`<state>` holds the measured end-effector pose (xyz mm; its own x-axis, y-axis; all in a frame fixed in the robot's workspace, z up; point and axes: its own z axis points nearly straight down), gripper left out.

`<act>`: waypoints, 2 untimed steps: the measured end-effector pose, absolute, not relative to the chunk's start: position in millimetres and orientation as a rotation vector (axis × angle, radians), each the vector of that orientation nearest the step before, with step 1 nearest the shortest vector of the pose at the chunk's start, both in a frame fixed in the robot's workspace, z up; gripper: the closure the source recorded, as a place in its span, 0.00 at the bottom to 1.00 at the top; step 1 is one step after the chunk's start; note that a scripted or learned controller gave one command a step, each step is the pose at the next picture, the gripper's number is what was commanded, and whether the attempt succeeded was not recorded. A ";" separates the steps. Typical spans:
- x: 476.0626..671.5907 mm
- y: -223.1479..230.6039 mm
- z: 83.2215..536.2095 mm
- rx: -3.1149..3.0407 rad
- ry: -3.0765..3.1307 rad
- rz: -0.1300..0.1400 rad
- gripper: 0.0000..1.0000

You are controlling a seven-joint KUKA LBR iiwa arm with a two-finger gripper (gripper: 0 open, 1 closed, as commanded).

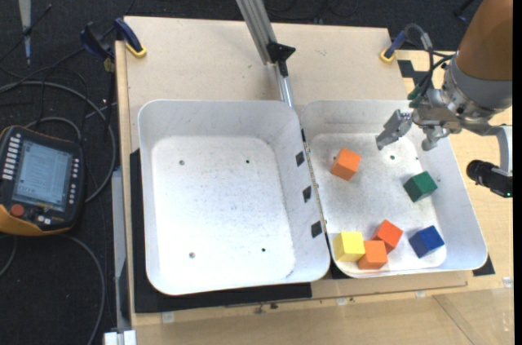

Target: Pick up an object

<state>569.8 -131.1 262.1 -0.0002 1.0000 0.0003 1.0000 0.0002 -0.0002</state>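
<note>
The right bin [457,196] holds several cubes: an orange cube [346,164] near its upper left, a green cube [421,186] to the right, and along the front a yellow cube [351,245], two orange cubes [374,254] [389,234] and a blue cube [426,241]. My gripper [412,134] hangs over the bin's back part, above and between the orange and green cubes. Its fingers [392,130] are spread apart with nothing between them.
The left bin [155,172] lies beside the right one, sharing a middle wall with black clips [307,191]. A slanted metal pole [249,1] crosses the bench at the back. Clamps sit at the bench's back corners. A teach pendant [37,180] rests on the floor at left.
</note>
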 end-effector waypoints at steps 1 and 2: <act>609.6 -119.7 126.6 -2.217 -2.225 -0.003 0.00; 617.5 -101.9 96.6 -2.216 -2.230 -0.006 0.00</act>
